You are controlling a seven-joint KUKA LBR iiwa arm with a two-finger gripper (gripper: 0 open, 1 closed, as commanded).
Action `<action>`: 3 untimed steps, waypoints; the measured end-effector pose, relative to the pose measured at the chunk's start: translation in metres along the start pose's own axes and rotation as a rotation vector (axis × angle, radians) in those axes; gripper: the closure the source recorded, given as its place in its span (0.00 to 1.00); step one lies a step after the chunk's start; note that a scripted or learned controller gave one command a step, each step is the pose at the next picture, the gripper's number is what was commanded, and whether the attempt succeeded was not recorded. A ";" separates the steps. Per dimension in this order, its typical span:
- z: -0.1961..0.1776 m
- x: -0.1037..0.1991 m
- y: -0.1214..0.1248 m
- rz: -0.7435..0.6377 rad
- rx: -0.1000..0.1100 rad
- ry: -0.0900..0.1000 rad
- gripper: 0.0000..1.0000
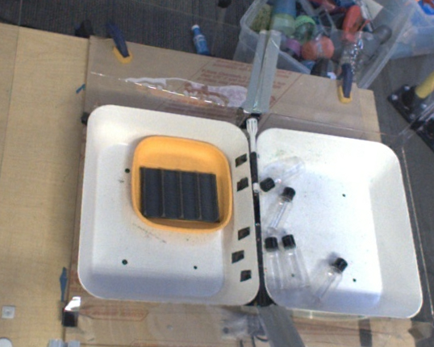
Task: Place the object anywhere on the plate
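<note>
Two white bins sat side by side on the bench (12,177). The left bin (97,260) held one orange plate (146,157) carrying one dark ribbed block (179,195). The right bin (376,202) held several clear black-capped vials (281,207), loosely scattered.

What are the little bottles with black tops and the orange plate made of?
The little bottles look like clear glass or plastic; the bin shows through them, and their black caps look plastic. The orange plate looks like smooth, matte plastic, holding a dark ribbed block.
</note>
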State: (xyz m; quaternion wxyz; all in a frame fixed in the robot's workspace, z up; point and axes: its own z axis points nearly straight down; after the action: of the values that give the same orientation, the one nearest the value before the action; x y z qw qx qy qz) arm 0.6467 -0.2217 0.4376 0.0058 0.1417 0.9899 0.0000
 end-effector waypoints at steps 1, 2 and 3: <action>0.000 0.038 -0.012 -0.255 -0.001 0.005 1.00; -0.001 0.079 -0.025 -0.497 -0.002 0.005 1.00; 0.000 0.059 -0.018 -0.909 -0.002 0.001 1.00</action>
State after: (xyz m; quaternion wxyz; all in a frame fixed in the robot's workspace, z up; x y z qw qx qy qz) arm 0.5852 -0.2220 0.4370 0.0050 -0.3075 0.9515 -0.0015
